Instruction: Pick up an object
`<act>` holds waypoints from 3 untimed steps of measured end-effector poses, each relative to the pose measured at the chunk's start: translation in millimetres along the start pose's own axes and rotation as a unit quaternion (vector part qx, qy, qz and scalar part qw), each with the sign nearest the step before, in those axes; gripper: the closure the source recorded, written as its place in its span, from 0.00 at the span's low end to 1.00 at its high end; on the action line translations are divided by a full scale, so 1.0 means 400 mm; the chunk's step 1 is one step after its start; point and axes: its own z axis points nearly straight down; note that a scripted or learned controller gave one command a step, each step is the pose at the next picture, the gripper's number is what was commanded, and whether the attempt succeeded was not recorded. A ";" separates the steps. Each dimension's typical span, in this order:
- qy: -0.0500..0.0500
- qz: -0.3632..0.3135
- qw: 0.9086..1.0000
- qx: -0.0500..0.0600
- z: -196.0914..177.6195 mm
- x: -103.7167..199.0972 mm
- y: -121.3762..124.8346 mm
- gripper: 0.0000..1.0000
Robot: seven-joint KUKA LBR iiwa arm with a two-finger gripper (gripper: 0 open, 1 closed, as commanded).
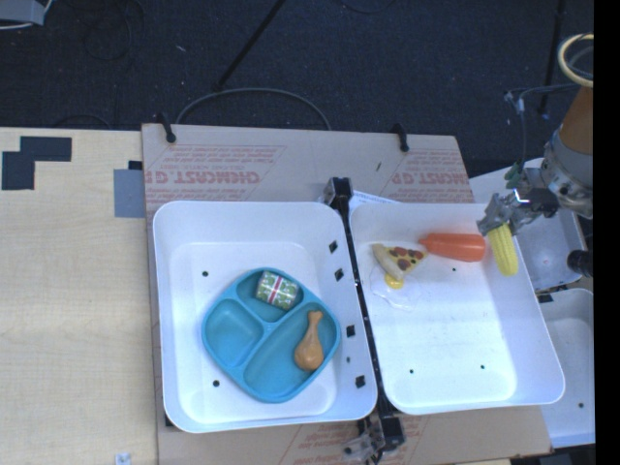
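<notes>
At the right edge of the right bin (455, 376), the gripper (503, 216) hangs over the rim, and a yellow corn cob (504, 249) hangs from between its fingers, almost upright and a little tilted. So the pincer is closed on the corn. Just left of the corn, an orange carrot (453, 247) lies on the bin floor near the back wall. Beside the carrot, further left, is a pizza slice (399, 258) with a small yellow piece under its tip. On the floor of the left bin (184, 260) lies a blue divided plate (232, 342). One compartment has a green can (277, 290), and the next one has a brown chicken leg (310, 342).
</notes>
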 end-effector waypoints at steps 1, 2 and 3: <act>0.001 -0.001 1.000 0.001 -0.011 0.121 -0.008 1.00; 0.001 -0.001 1.000 0.002 -0.027 0.262 -0.035 1.00; 0.001 -0.001 1.000 0.002 -0.033 0.396 -0.088 1.00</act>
